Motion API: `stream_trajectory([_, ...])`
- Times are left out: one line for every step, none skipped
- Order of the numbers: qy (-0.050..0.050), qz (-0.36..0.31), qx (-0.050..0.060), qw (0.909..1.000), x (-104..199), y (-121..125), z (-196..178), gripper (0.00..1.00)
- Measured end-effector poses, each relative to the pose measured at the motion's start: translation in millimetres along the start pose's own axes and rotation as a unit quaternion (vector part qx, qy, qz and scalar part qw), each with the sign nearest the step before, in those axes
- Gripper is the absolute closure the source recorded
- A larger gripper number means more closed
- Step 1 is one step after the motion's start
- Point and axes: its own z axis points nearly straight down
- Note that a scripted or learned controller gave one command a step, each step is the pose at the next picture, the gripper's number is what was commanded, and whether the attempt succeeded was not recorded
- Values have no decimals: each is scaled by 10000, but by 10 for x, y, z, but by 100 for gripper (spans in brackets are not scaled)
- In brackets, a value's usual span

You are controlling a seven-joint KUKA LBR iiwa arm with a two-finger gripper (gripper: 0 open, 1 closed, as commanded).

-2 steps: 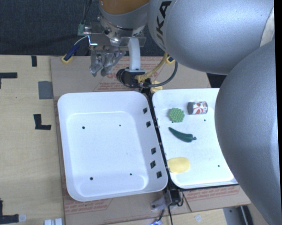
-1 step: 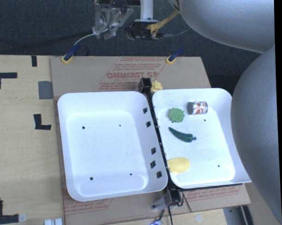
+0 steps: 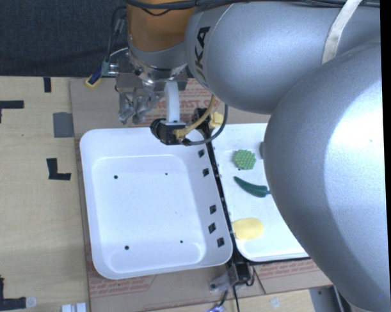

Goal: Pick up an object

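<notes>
Bench with two white bins [image 3: 94, 187]: gripper [image 3: 135, 111] hovered beyond the far rim, finger state indiscernible; candidate green ball [image 3: 244, 159] lay well aside rightward, so approach step pending, requiring traverse and descent.

- Green knobbly ball [image 3: 244, 159]: round, bumpy surface, bright green; lies right of centre in the frame, on the floor of the right bin [image 3: 275, 248] near its left wall.
- Dark green pod [image 3: 251, 186]: long, slim, slightly curved; lies flat on a slant just below the ball, apart from it.
- Yellow lump [image 3: 248, 229]: pale yellow, rounded, oval; lies lower in the same bin, below the pod, close to the left wall.
</notes>
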Motion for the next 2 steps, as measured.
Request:
stream_trajectory([63,-16,-162,9998,3,33,-1508,100])
stream_trajectory([33,-7,-84,10000,0,32,-1404,0])
